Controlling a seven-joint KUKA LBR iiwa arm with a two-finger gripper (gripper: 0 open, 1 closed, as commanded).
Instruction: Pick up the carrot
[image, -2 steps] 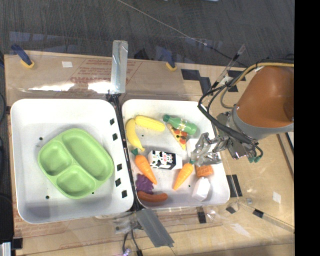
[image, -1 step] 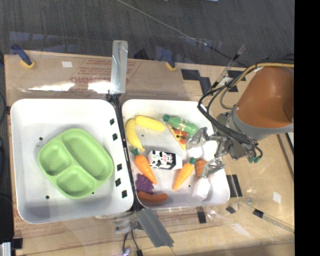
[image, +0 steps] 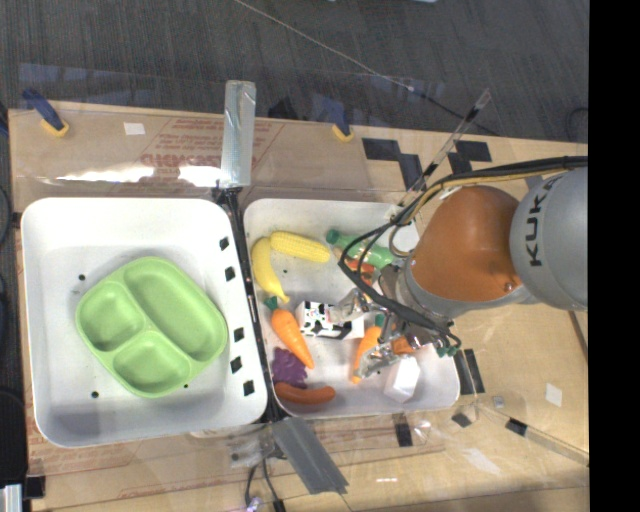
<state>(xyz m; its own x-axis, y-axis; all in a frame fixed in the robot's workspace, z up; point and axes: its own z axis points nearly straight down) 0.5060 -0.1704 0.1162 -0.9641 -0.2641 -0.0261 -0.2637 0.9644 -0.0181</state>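
Orange carrot (image: 291, 336) lies in the right bin (image: 300, 212), between the banana (image: 264, 270) and the purple toy (image: 289, 368). My gripper (image: 374, 358) seems closed on another small carrot (image: 364, 350), though wires blur it. I must grab mid-body, slowly.

Single fixed cam up above the bench (image: 120, 120), angled down over both white bins (image: 40, 300), taking in everything around the gripper (image: 372, 362), moderately close.
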